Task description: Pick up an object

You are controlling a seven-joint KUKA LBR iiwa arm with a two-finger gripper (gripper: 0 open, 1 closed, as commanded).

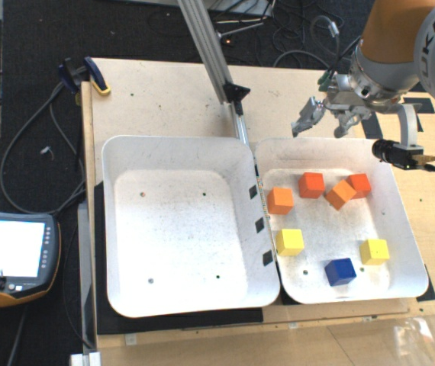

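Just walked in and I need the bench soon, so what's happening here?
The arm's gripper hangs open above the far edge of the right bin, with nothing between its fingers. In that bin lie seven blocks: four orange, two yellow, and a blue block. None has been picked up yet. The left bin sits beside it.

You look from one fixed camera above the worktop [164,97], slanting down on both bins, from a moderate distance.

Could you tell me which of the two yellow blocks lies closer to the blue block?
The right yellow block, near the bin's right wall; the blue block sits just below-left of it. The other yellow block lies farther left.
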